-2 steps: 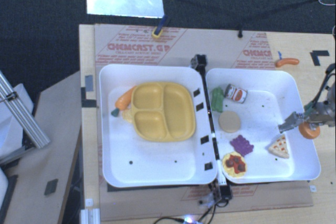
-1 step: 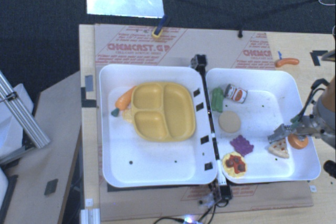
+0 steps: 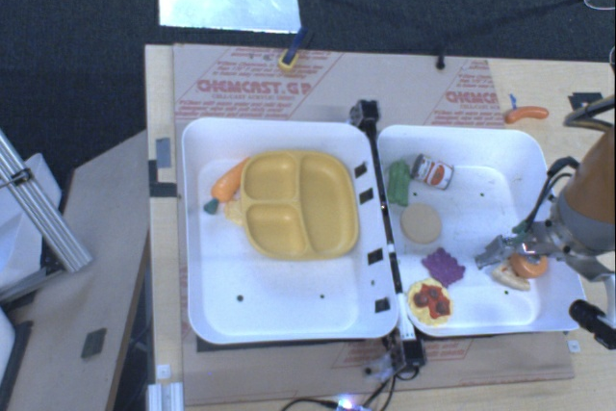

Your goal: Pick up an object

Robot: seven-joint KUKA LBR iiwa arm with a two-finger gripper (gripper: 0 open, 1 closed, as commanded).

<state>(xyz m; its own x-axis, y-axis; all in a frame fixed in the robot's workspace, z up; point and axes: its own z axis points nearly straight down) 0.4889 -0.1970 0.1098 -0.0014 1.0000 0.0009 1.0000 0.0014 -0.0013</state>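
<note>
The pincer (image 3: 515,257) sits low in the right bin (image 3: 481,154), near that bin's right wall and toward its front, with a grey finger (image 3: 494,252) reaching out to the left; whether it stands apart or together I cannot tell, because the wrist covers most of it. Directly under it lies a small toy food piece (image 3: 517,272), tan with an orange top, its long axis running roughly left to right and tilted slightly down toward the right; the pincer seems to touch it from above, though nothing shows it clamped between the fingers. The arm (image 3: 589,207) enters from the right edge, bent down over the bin's right wall, its orange band just above the wrist. Elsewhere in the right bin are a green piece (image 3: 398,182), a small can (image 3: 434,171) lying on its side, a round beige disc (image 3: 421,224), a purple piece (image 3: 444,266) and a little pizza (image 3: 430,301) at the front left corner. In the left bin (image 3: 279,303) a yellow divided plate (image 3: 296,204) lies flat, with a toy carrot (image 3: 227,182) against its left rim. The bench (image 3: 250,82) carries both bins.
</note>
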